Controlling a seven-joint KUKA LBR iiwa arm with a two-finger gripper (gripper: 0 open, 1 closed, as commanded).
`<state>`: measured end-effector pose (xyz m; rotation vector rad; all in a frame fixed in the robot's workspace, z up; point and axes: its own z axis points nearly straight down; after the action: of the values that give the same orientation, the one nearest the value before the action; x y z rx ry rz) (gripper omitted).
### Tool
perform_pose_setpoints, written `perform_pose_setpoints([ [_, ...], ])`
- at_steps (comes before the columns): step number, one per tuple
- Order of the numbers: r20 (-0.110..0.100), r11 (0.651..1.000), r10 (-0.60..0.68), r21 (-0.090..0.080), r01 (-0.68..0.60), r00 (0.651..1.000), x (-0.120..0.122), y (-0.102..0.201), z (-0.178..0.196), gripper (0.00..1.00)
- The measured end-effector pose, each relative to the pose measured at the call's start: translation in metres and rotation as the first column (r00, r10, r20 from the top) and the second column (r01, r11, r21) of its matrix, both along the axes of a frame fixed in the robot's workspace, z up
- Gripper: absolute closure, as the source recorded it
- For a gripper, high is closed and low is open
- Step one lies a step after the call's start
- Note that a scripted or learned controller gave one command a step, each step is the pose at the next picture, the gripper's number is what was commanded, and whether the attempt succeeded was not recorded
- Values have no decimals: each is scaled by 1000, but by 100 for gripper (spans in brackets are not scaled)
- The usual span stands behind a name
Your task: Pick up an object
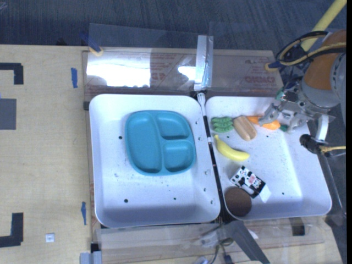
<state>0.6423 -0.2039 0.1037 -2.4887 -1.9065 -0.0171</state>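
Bins: left bin (104, 202) holds blue divided tray (160, 142) centrally | right bin (308, 194) holds banana (231, 150) mid-left, bread roll (245, 127), green toy (222, 124), orange piece (269, 125) along far edge, brown disc (238, 201) near-left corner | gripper (289, 114) over far-right corner, jaw state unclear

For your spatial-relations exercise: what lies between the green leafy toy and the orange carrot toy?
In the camera view, a tan bread-roll toy lies between the green leafy toy and the orange carrot toy.
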Motion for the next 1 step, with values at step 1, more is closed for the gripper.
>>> perform_pose_setpoints([
  [1, -28, 990, 143, -12, -144, 989, 19, 72, -19, 0],
])
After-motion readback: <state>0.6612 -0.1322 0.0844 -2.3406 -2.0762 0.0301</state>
